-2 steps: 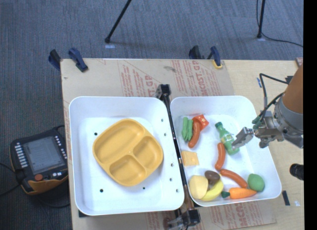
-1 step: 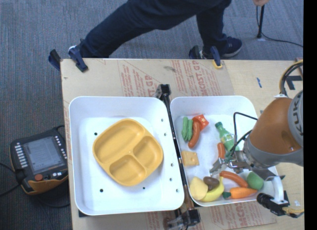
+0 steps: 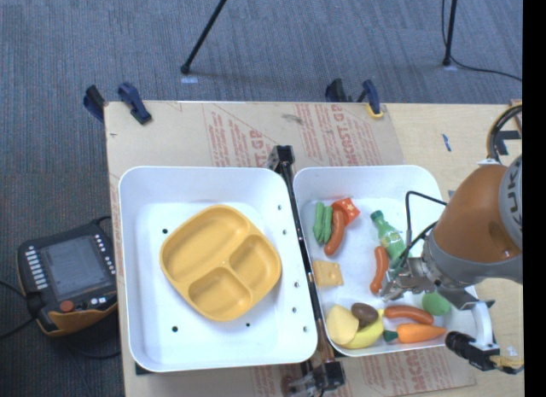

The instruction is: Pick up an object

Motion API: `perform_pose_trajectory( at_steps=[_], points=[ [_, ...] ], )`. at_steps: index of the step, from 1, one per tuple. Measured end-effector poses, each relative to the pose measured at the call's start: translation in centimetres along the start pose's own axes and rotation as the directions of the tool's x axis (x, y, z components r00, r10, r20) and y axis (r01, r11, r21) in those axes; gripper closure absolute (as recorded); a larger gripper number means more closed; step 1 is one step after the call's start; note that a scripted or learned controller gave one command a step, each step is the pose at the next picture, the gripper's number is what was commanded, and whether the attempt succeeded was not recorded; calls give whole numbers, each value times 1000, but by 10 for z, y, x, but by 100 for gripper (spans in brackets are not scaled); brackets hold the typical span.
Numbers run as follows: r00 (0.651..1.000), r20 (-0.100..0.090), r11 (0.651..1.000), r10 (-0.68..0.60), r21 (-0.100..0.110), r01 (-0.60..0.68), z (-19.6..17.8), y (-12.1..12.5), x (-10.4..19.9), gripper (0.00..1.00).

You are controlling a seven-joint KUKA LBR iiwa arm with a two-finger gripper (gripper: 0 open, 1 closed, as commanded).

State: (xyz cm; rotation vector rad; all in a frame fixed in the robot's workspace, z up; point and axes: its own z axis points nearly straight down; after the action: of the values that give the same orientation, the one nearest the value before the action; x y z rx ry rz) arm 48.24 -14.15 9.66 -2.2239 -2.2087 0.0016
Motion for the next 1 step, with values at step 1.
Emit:
perform_pose_trajectory(
  at_steps=[1],
  points=[
    [1000, 0, 1000, 0, 0, 0, 0, 0, 0, 0]
  ],
)
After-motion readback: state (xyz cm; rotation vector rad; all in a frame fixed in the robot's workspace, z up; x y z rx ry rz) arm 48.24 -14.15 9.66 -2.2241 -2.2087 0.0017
